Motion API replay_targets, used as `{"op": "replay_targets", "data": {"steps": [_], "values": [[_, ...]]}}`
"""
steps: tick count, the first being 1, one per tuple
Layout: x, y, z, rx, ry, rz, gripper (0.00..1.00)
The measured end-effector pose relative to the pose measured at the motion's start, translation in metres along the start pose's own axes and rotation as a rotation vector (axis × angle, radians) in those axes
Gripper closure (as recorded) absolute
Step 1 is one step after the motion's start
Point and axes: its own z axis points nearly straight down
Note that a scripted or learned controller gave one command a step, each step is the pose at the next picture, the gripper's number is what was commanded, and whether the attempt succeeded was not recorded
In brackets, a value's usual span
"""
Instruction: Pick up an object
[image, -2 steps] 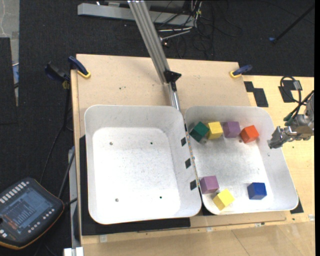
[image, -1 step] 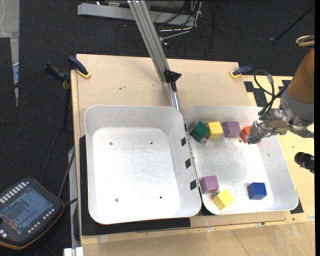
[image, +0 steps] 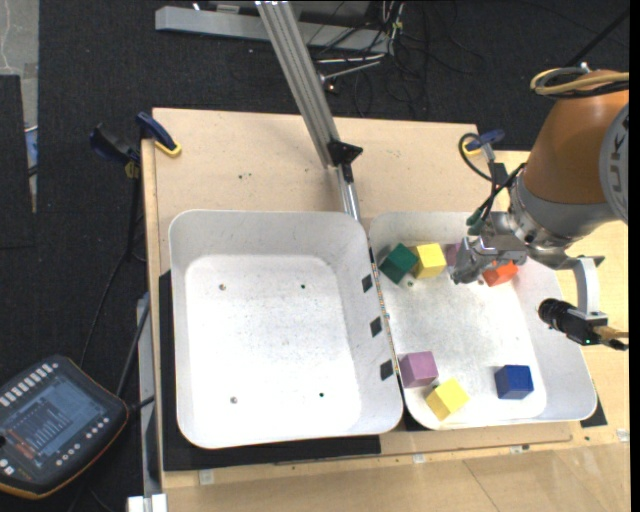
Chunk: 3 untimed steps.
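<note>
The grey-and-orange arm (image: 575, 150) reaches into the right bin (image: 560, 400), its gripper (image: 478, 266) low at the far edge just beside an orange block (image: 499, 272), nearer than the green (image: 399, 263), yellow (image: 431, 259), purple (image: 418, 367) and blue (image: 513, 381) cubes

A pale wooden tabletop (image: 250, 160) stands on dark floor (image: 80, 60). A metal pole (image: 305, 85) slants overhead. Cables (image: 400, 70) trail behind.
</note>
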Motion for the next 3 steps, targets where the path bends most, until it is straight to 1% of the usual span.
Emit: {"op": "replay_targets", "data": {"steps": [1,2,3], "values": [[0.053,0.007,0.001,0.0,0.0,-0.001,1.0],[0.101,0.025,0.013,-0.001,-0.001,0.0,1.0],[0.145,0.039,0.017,-0.002,0.0,0.001,1.0]]}}
